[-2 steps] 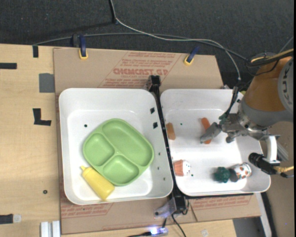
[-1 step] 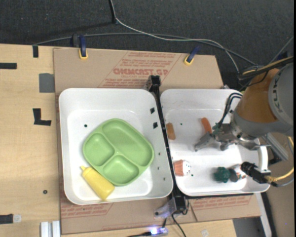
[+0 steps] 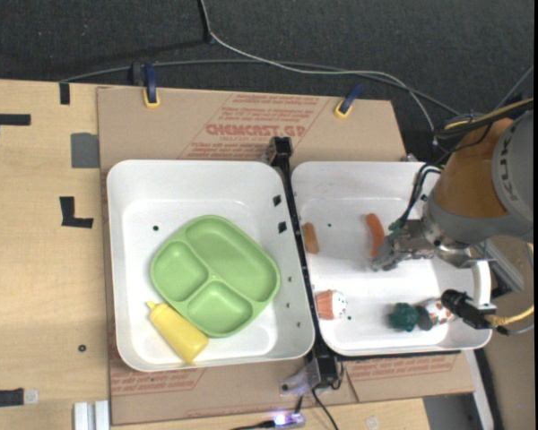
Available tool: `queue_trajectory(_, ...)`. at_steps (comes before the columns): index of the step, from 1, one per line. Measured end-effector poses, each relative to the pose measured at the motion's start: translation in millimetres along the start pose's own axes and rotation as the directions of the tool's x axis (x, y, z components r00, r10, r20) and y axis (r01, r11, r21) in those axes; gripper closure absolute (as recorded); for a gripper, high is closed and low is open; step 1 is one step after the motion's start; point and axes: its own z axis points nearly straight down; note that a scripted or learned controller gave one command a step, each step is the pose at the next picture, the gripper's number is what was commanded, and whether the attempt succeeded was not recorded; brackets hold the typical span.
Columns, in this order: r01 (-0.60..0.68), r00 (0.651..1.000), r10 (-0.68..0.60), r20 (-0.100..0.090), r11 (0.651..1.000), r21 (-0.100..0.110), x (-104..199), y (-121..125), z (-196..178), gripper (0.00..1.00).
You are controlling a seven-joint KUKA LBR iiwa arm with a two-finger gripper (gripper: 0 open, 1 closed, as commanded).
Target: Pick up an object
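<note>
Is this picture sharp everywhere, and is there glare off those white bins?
Camera view: soft throughout, small items in the right bin blurry; the gripper is too smeared to read. The left bin looks bright but not blown out, with faint shadows under the green plate.

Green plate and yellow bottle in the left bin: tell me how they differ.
The green plate is wide, flat and split into three compartments; the yellow bottle is narrow, rounded and lies on its side. The plate fills the middle of the left bin; the bottle sits at the plate's lower left edge, near the bin's front corner. The plate is much larger. Both are single-coloured and lie far from the gripper.
</note>
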Motion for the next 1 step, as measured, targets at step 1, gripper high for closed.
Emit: queue_trajectory(1, -0.001, 1.000, 0.001, 0.002, 1.000, -0.007, -2.1, -0.2, -62.4, 1.00)
